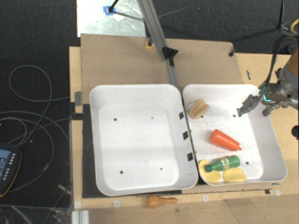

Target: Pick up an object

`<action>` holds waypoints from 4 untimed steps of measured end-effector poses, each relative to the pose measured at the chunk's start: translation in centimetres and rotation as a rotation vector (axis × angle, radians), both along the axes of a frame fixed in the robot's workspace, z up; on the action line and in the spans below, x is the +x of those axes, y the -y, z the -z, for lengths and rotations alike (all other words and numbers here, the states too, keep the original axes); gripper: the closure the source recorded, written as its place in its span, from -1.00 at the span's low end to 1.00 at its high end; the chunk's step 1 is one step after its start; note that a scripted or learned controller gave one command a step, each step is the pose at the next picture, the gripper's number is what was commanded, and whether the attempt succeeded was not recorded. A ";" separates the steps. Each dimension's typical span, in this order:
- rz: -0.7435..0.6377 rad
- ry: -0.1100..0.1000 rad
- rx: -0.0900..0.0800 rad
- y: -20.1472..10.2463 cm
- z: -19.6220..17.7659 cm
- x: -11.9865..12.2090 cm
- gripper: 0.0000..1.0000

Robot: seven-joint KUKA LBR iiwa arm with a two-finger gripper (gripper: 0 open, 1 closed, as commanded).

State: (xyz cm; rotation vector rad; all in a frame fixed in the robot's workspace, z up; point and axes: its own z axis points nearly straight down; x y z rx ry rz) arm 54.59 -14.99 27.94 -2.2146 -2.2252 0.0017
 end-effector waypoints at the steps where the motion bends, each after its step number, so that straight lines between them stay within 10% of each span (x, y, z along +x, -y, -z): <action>1: 0.002 0.004 -0.001 0.0 -0.2 0.1 -1.00; 4: 0.005 0.000 0.000 0.4 13.5 0.8 -1.00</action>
